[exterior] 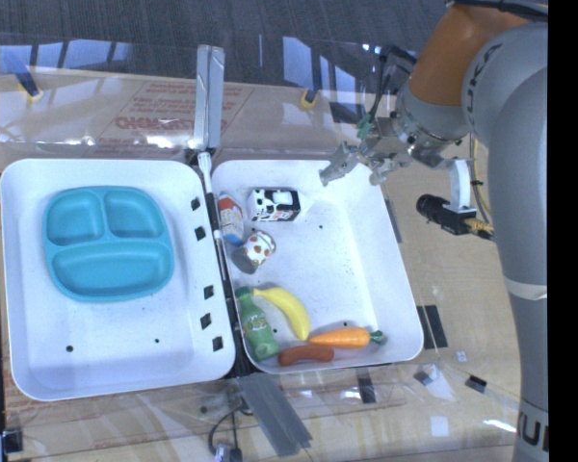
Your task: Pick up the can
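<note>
The can (230, 217), a small cylinder with a red and white label, lies against the left wall of the right bin (390, 258). My gripper (355, 172) hangs over that bin's far edge, up and to the right of the can and well apart from it. Its two fingers (331, 172) are spread open with nothing between them. The grey arm with its orange band (453, 56) reaches in from the upper right.
Beside the can are a black-and-white cow-patterned box (275, 204) and a small round white and red object (258, 248). A green bottle (256, 328), banana (285, 309), carrot (341, 337) and sausage (306, 355) lie along the near edge. The left bin holds a blue divided plate (106, 240).
</note>
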Tool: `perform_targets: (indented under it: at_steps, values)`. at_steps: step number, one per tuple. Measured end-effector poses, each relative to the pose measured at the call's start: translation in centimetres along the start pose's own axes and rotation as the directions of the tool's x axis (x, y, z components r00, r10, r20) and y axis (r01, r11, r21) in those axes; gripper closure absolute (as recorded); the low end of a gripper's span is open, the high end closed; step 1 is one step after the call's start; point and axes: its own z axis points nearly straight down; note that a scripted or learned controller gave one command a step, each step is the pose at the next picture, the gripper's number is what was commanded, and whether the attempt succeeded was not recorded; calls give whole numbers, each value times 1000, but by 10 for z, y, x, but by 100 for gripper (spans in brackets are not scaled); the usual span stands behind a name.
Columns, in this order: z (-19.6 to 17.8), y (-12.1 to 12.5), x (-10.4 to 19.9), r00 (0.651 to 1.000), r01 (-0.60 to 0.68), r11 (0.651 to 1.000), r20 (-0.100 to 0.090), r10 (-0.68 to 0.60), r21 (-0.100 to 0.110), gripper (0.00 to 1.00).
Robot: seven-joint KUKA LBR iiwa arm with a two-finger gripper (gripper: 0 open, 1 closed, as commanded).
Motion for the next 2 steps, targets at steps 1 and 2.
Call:
perform_targets:
  at_steps: [1,2]
  values:
    - [76,-5,81,999,-51,999,0,51,1,0]
    - [134,-46,87,985,-172,985,0,172,1,0]
